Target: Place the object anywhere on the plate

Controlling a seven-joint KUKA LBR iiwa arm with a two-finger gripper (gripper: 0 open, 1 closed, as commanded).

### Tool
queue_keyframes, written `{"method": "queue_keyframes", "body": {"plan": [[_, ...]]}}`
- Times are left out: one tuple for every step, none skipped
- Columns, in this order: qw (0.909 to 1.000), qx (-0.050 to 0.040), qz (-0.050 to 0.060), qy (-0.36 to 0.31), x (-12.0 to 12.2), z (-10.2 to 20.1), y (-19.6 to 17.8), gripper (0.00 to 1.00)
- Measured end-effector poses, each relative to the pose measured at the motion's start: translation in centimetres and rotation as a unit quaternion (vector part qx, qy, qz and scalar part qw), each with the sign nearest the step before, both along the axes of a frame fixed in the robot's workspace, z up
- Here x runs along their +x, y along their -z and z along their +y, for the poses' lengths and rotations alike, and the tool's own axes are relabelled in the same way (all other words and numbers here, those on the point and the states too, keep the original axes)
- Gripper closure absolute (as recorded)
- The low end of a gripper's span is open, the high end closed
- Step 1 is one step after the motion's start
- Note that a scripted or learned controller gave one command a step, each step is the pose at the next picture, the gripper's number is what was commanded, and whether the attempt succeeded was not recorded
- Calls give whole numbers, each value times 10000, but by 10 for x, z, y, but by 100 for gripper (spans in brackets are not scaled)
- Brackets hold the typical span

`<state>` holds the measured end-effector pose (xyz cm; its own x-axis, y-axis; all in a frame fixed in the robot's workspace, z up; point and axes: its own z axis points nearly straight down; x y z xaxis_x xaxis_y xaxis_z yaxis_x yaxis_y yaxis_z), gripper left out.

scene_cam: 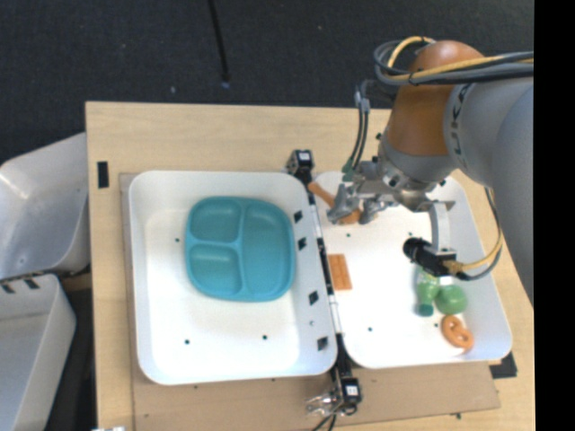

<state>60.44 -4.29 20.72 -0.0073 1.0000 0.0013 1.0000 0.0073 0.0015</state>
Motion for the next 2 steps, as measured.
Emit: {"method": "queue_keyframes", "body": {"plan": [[10000,4,-1,-4,9,60,-4,100],[10000,3,-6,0,20,119,-19,100]]}}
